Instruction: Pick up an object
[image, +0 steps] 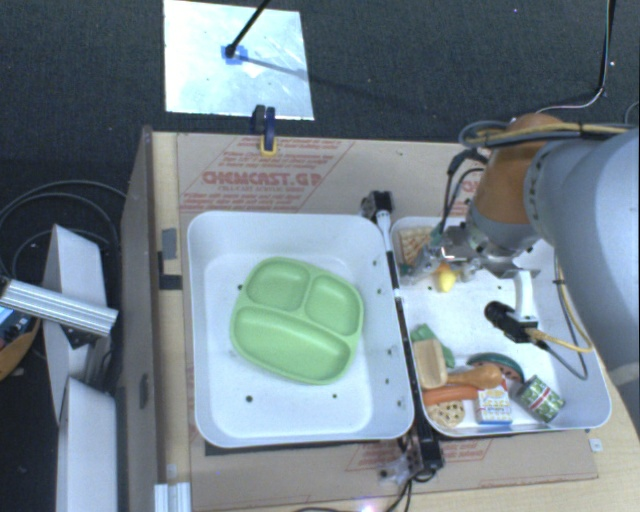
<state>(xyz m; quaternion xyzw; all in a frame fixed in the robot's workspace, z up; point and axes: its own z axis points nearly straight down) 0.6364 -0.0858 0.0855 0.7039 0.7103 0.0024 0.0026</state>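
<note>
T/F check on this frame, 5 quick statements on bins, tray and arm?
1. A green divided tray lies in the left bin. True.
2. The tray has three compartments. True.
3. The arm is over the left bin. False: it reaches over the right bin, at its far end.
4. The small items are piled at the near end of the right bin, among them a green can. True.
5. The two bins stand far apart. False: they sit side by side, edges meeting along the middle.
</note>
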